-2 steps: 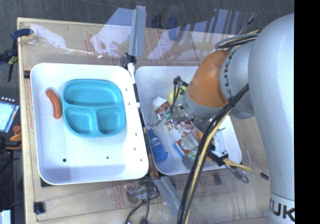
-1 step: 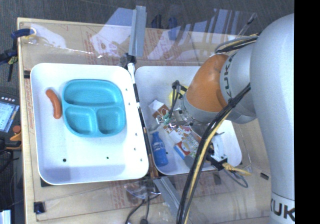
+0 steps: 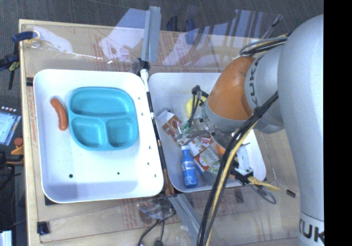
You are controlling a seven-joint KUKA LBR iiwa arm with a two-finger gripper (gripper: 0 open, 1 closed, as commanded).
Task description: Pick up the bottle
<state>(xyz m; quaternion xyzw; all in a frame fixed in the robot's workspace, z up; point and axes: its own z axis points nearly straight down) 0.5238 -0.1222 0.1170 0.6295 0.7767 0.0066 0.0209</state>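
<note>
A small blue bottle [image 3: 188,168] with a light cap lies in the right bin [image 3: 159,88], near its front wall. My gripper [image 3: 191,131] hangs low over the middle of that bin, just behind the bottle and above a heap of packets. The grey wrist and its orange band [image 3: 234,96] cover the right half of the bin. The bottle lies apart from the gripper, on the bin floor.
Red and white snack packets [image 3: 174,127] and a yellow item [image 3: 190,106] crowd the right bin around the gripper. The left bin [image 3: 49,173] holds a teal divided plate [image 3: 104,115] and an orange sausage [image 3: 59,113]. Cables [image 3: 220,184] trail over the right bin's front edge.
</note>
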